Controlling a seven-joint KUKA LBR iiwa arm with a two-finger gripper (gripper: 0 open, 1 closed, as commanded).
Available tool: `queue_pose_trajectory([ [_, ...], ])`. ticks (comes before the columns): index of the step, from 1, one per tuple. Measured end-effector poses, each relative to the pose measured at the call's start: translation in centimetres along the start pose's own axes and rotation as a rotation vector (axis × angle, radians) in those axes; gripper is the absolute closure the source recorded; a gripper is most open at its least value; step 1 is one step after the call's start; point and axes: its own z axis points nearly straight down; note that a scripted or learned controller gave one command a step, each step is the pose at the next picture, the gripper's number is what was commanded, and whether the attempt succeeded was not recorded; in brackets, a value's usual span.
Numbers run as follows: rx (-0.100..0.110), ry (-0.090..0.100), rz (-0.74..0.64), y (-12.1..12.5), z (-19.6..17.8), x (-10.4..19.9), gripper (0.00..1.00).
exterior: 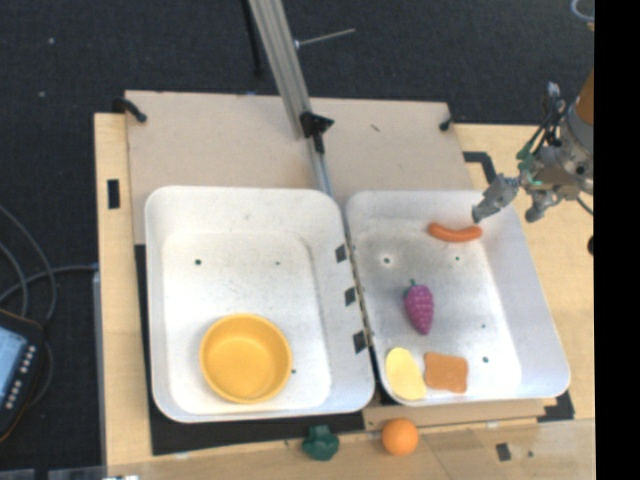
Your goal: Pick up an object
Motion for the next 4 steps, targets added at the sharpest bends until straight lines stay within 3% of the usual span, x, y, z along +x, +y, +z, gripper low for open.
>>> queue_pose_trajectory([
  [1,0.0,0.0,0.0,0.0,0.0,0.0,0.0],
  [4,0.004,0.0,0.004,-0.1,16.1,-0.3,0.0],
])
